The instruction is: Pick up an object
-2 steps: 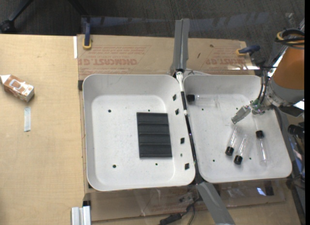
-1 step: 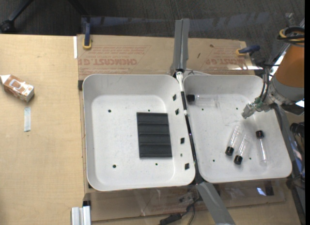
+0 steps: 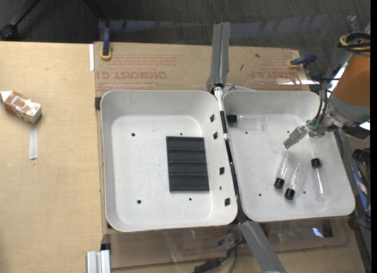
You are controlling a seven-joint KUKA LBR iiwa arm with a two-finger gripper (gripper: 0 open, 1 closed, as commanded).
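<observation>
**Gripper low over the right bin, tubes lying loose beneath it**

Where the table's near edge meets the bottom of the view, a grey bar [image 3: 263,249] slants out from the joint between the two bins. Just beyond it in the right bin [image 3: 347,207] lie three clear tubes with black caps: two side by side, the left tube [image 3: 281,173] and the middle tube [image 3: 291,183] with caps toward the near rim, and a third tube [image 3: 317,177] just to their right with its cap at the far end. All three rest on the bin floor, apart from the gripper.

Above them, over the middle of that bin, the gripper [image 3: 293,138] points down and left from the arm [image 3: 353,89], whose orange band shows at the right edge. Its tip is too small and blurred to tell whether the fingers are spread or pressed together, and nothing can be made out between them.

A small black cap [image 3: 232,119] sits near the far left corner of the right bin. The left bin [image 3: 109,148] holds a black ribbed block [image 3: 188,163] lying flat at its centre.

Farther left on the table [image 3: 47,207], well apart from the bins, a small strip [image 3: 33,146] lies near a small carton [image 3: 22,106]. Behind both bins lies brown cardboard [image 3: 153,69] with red lettering.
</observation>
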